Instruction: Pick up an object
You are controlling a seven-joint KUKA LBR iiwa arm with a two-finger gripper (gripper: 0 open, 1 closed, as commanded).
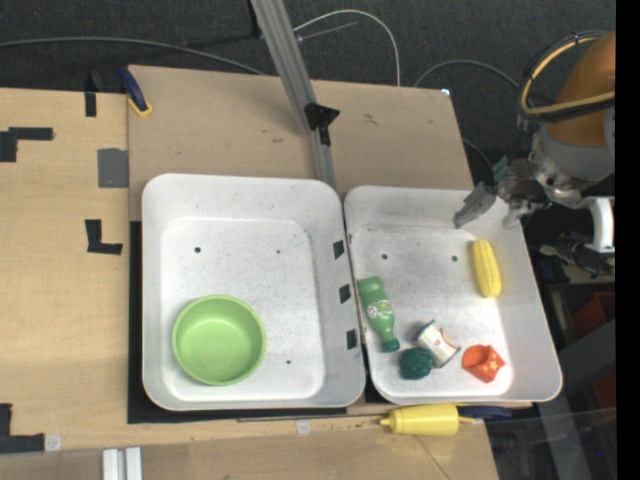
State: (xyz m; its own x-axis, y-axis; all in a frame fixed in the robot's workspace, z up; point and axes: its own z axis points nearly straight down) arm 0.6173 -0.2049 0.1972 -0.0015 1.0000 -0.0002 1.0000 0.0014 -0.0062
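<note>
Grey two-finger gripper (492,206) hangs over the far right corner of the right-hand shallow white plastic bin (520,353), at the end of the grey arm with its orange band (585,78). The two fingers stand apart, spread wide, nothing between them. One fingertip sits over the bin's upper rim, the other nearer the right wall.

All places below are taken from the yellow plastic corn cob (486,267), the nearest object to the gripper. It lies on the bin floor just below the gripper, lengthwise along the right wall, not touched by either finger.

- Green plastic bottle (378,313): left of the cob and a little nearer the camera, lying on its side close to the bin's left wall.
- Small white cup with a red-brown band (436,341): below and left of the cob, tilted.
- Dark green lumpy toy (415,364): just beside the cup, on the side away from the cob.
- Red-orange blocky toy (483,362): straight below the cob, near the front right corner, apart from the cup.
- Yellow squeeze bottle (424,420): further below, outside the bin, lying on the bench against the front rim.
- Light green round plastic bowl (219,339): well to the left of the cob, upright in the front left corner of the left-hand white bin (240,200).
</note>
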